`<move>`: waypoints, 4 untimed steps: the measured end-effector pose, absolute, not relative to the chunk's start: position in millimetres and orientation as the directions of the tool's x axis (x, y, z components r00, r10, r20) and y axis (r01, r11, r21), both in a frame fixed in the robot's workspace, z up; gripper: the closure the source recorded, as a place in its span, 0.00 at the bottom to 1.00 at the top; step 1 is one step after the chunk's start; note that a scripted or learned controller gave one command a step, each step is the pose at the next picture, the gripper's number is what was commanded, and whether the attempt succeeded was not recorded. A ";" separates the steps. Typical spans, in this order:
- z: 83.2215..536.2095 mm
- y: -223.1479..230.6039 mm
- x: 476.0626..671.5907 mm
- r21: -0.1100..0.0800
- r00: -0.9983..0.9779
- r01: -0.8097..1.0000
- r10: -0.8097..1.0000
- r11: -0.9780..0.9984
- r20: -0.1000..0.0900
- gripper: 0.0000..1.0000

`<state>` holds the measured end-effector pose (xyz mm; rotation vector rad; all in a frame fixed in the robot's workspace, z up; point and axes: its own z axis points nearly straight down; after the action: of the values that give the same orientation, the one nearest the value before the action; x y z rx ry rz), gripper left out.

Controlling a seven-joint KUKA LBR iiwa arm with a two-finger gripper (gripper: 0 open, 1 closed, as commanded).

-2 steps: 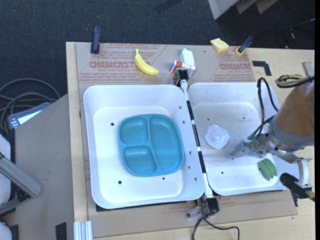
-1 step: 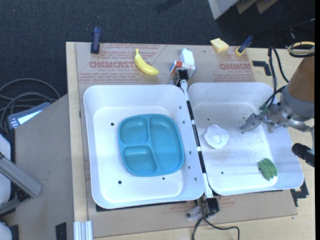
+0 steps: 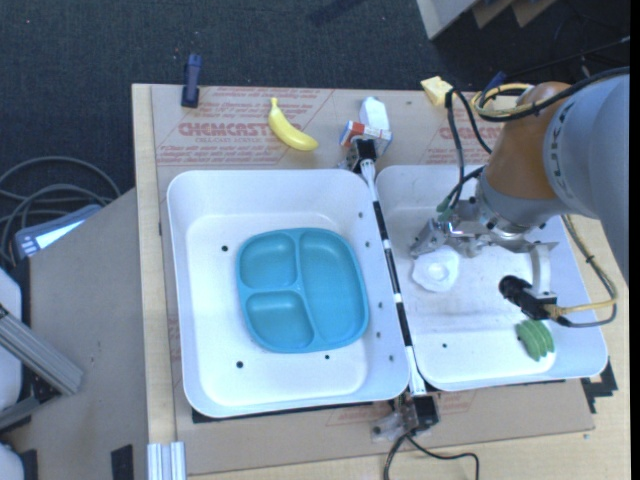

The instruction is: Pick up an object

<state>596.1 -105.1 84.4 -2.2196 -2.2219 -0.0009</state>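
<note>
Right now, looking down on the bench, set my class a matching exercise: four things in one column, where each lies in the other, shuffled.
Things:
1. blue divided plate
2. banana
3. green object
4. white object

Places:
A. on the board behind the bins
B. right bin, near front corner
C. middle of the left bin
D. right bin, just below the gripper

Pairs: 1-C, 2-A, 3-B, 4-D
</note>
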 end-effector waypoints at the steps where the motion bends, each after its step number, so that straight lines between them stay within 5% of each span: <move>1: 97.4 -106.0 598.4 0.008 0.000 1.000 1.000 0.000 -0.001 1.00; 2: 163.0 -115.2 571.6 0.002 0.000 1.000 1.000 0.000 -0.001 1.00; 3: 172.8 -115.0 571.9 0.003 0.000 1.000 1.000 0.000 -0.002 1.00; 4: 172.7 -115.0 571.9 0.003 0.000 1.000 1.000 0.000 -0.001 0.00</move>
<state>571.9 -115.0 172.7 -2.2241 -2.2232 -0.0017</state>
